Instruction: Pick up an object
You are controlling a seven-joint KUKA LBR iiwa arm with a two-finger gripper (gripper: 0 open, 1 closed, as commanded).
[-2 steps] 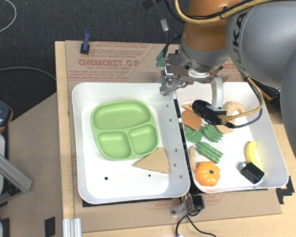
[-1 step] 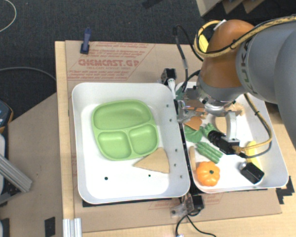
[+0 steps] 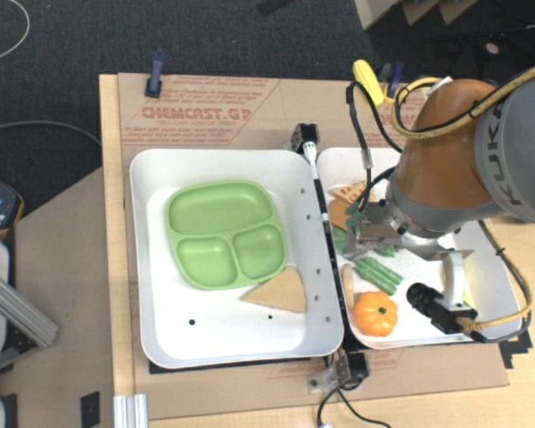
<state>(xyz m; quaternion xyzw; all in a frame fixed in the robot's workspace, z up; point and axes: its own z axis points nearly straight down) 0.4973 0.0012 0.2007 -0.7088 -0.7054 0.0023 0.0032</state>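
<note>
- the gripper (image 3: 374, 232) hangs low in the right bin (image 3: 495, 275), centre right of the frame — i can't tell how it's set.
- candidates sit just below it: a green piece (image 3: 379, 274) and, lower, an orange pumpkin (image 3: 375, 314).
- i'd drop straight onto one item, clear of the bin wall.
- the board (image 3: 196, 110) at upper left reads "chemcast" in red; the arm (image 3: 495, 141) shows "ku".

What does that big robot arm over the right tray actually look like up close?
The arm is bulky and rounded: grey casing with white KUKA lettering and a glossy orange band above the wrist. Black and yellow cables loop beside it. The gripper below is a small, grey metal block.
</note>
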